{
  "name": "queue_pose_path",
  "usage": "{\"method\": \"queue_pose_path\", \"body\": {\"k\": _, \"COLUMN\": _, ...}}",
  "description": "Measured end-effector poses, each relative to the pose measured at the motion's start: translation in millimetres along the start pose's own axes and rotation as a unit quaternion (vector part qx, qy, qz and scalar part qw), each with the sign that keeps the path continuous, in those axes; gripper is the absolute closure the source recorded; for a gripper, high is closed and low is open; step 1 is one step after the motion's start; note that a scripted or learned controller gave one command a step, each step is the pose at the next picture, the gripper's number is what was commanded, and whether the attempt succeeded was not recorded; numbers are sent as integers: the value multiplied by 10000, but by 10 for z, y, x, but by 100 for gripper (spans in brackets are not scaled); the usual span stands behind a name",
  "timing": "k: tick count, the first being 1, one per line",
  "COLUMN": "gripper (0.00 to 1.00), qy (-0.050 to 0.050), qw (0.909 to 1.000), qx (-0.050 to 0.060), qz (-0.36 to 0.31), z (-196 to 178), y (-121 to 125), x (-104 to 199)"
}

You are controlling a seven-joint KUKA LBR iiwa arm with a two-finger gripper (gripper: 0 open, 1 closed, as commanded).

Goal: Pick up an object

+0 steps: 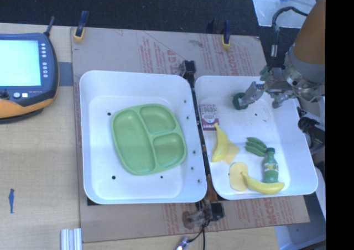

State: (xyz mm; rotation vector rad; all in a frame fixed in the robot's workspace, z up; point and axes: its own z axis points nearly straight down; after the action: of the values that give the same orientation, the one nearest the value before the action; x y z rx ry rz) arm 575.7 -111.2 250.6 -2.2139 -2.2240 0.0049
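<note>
Over in the right bin (298, 133), the gripper (264, 95) sits near the bin's far right part, reaching in from the right. One metal finger (253, 93) slants down toward a small dark green round object (240, 101) and its tip looks to be touching or just beside it, while the other finger (279, 99) points away toward the right, so the fingers are spread and nothing sits between them. Nearer the front of this bin lie a small banana (220, 144) on a pale yellow piece, a bunch of green pods (255, 146), a green bottle (270, 167), and a larger banana (263, 185) just beside a yellow slice (238, 176). A small printed packet (208, 115) rests by the bin's left wall. The left bin (94, 133) holds a green divided plate (149, 139). A tablet-like controller (25, 74) lies on the bench at far left.
</note>
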Motion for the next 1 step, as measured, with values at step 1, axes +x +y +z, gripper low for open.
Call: {"method": "queue_pose_path", "body": {"k": 1, "gripper": 0, "qy": -8, "qw": 10000, "qx": 13, "qz": 4, "z": 821, "y": 331, "x": -474}}
